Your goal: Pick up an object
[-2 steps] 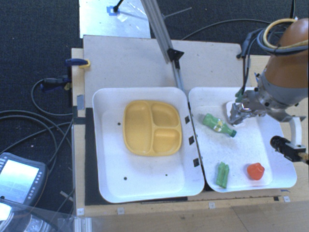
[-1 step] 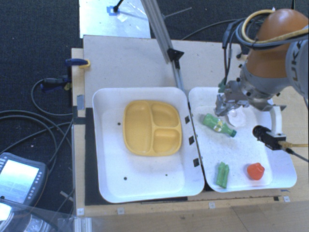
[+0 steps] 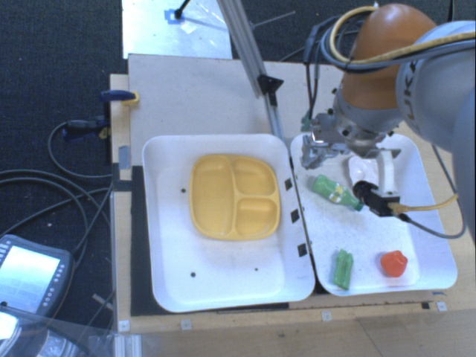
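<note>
Yellow tray point(image 3: 235, 197) 1 | green bottle point(image 3: 335, 191) 1 | green block point(image 3: 343, 268) 1 | red lump point(image 3: 394, 263) 1 | tool point(image 3: 313, 157) grip unclear

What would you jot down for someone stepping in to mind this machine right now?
Gripper: over the far left corner of the right bin, beside the green bottle; nothing visibly held.
Things: the bottle lies on its side in the right bin; a small green piece and a red piece sit near that bin's front edge. A yellow divided plate lies in the left bin.
Done: nothing lifted yet.
Left: grasp and lift one object; the bottle looks nearest.
</note>
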You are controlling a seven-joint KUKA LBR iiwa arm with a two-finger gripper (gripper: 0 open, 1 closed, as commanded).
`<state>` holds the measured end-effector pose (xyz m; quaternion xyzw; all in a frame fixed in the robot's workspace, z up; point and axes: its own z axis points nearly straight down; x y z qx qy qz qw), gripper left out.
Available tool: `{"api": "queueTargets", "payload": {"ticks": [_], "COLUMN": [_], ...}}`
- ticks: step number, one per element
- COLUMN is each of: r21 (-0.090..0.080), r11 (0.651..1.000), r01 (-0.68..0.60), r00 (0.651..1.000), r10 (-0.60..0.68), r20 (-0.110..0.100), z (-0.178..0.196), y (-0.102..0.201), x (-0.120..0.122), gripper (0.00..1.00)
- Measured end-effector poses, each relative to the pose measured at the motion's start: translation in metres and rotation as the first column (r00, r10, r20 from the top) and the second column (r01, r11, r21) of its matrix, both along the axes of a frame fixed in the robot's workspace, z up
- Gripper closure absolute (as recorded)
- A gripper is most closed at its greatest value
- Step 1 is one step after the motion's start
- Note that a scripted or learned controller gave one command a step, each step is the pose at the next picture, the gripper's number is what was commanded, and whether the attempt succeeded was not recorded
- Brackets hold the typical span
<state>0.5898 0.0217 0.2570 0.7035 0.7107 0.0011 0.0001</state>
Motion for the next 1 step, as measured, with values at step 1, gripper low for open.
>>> {"api": "queueTargets", "payload": {"ticks": [1], "r21": [0.000], "r11": [1.000], "r01": [0.000], "r00": [1.000], "r10": [0.000], "r20": [0.002], "z": [0.0022], "y": [0.0405], "x": [0.0238], "gripper": [1.00]}}
